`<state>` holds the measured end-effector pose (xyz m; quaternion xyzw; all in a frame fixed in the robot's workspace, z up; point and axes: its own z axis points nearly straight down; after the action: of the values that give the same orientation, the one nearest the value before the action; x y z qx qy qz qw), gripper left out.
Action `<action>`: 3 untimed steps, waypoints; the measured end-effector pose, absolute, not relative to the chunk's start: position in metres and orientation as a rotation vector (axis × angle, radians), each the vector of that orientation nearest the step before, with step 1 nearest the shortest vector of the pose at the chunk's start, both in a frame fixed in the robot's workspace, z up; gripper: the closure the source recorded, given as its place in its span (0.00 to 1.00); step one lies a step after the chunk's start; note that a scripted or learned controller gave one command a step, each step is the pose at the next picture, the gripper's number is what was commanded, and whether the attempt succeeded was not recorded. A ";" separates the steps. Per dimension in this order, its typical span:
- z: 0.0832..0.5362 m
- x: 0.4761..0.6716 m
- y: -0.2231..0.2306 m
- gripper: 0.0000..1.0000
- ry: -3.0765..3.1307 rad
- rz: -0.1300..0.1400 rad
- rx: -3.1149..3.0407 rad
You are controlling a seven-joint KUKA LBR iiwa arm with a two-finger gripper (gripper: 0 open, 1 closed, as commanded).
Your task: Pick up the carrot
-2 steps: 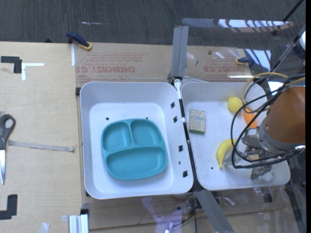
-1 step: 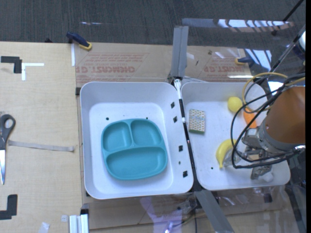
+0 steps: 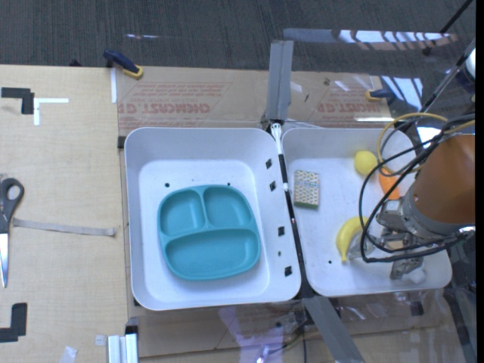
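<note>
The arm (image 3: 446,187) is reaching into the right bin (image 3: 325,274), and it is covering the jaws, so I cannot tell if they are wide or narrow. The carrot (image 3: 388,183) is peeking out as an orange bit from under the arm, just beside the lemon (image 3: 365,162). A banana (image 3: 347,238) and a small box (image 3: 306,187) are lying there too, and a blue plate (image 3: 209,231) is sitting in the left bin (image 3: 144,157).
</note>
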<state>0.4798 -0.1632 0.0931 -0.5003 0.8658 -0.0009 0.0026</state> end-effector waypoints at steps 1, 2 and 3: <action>0.093 0.480 -0.163 0.00 2.716 -0.003 -1.569; 0.093 0.480 -0.163 0.00 2.716 -0.003 -1.569; 0.093 0.480 -0.163 0.00 2.716 -0.003 -1.569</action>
<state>0.4798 -0.1632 0.0931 -0.5003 0.8658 -0.0009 0.0026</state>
